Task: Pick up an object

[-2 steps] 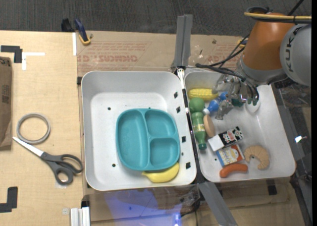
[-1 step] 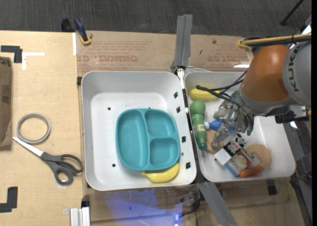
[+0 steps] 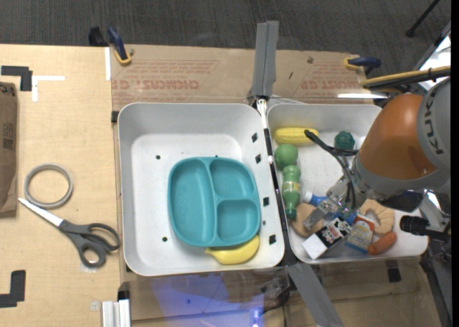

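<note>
My gripper (image 3: 330, 212) is low in the right bin (image 3: 324, 112), over a heap of small items at the front. Under and around it lie a tan piece (image 3: 306, 215), a small black-and-white pack (image 3: 332, 233), a white block (image 3: 314, 246), a pale bread roll (image 3: 377, 212) and a reddish sausage (image 3: 381, 242). A green bottle (image 3: 289, 181) lies along the bin's left wall. At the back are a yellow corn cob (image 3: 292, 135) and a teal object (image 3: 345, 140). The orange wrist band (image 3: 398, 139) hides the bin's right side.
The left bin (image 3: 140, 175) holds a teal divided plate (image 3: 214, 201) with a yellow banana (image 3: 235, 252) at its front edge. On the bench at left lie scissors (image 3: 75, 231) and a tape roll (image 3: 49, 184). A grey bar (image 3: 265, 60) stands behind the bins.
</note>
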